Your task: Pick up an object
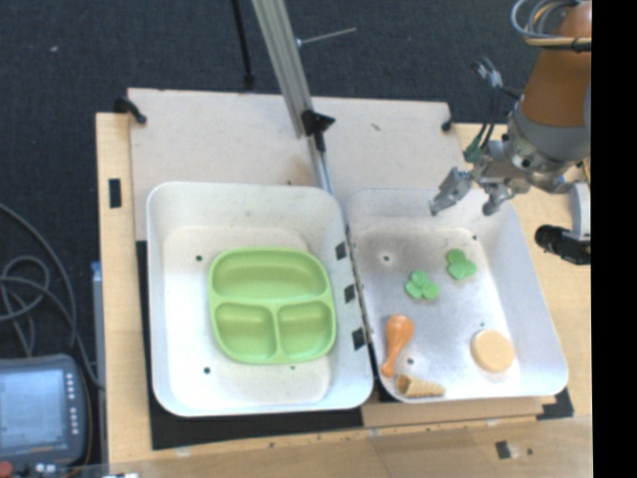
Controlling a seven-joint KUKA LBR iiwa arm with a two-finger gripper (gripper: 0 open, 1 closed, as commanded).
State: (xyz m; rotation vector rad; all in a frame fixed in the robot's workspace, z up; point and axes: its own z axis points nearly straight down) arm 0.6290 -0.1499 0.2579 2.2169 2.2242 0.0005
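My gripper (468,199) hangs above the far edge of the right bin (528,267), its two fingers spread apart with nothing between them. Below it in that bin lie two green clover-shaped pieces (423,287) (460,265), an orange drumstick-shaped toy (396,339), a round tan cookie (493,351) and a tan cone-like piece (421,387) at the front wall. The nearest green piece sits a little below and left of the fingertips.
The left bin (179,217) holds a green three-compartment plate (271,304). A slanted metal pole (289,68) rises from between the bins at the back. A small screen (40,406) sits off the bench at the lower left.
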